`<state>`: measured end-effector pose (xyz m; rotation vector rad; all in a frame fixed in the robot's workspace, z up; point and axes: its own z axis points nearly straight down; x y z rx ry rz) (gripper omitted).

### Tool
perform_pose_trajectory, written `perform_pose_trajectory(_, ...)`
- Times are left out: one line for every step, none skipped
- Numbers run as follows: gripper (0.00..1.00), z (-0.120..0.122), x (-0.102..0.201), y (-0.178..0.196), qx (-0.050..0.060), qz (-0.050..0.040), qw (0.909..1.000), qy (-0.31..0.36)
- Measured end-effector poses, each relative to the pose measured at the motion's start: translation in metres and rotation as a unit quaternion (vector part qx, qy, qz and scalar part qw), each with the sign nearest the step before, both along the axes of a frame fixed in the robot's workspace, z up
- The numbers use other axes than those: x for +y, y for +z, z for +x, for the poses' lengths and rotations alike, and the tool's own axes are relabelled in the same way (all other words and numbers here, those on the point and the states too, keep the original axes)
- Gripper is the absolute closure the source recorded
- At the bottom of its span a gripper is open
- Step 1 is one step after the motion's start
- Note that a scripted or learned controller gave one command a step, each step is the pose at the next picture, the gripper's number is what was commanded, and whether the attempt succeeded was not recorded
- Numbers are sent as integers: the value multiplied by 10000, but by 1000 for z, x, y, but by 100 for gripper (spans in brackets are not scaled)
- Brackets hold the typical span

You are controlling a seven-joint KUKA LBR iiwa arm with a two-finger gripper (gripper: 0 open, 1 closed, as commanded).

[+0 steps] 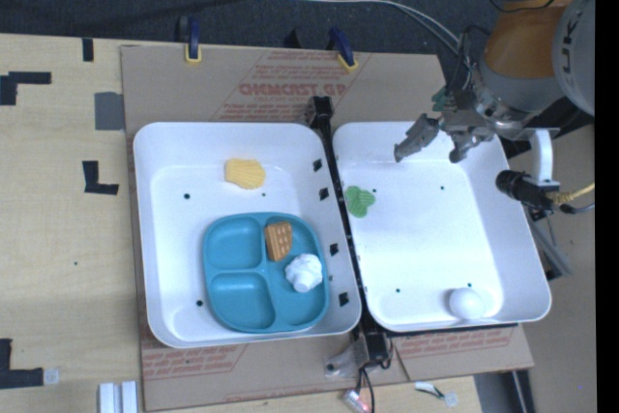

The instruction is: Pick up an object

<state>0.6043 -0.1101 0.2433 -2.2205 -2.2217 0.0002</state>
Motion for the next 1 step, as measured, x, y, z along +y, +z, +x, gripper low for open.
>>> perform_pose_trajectory(0,-59,43,-15,10,4,10000,10)
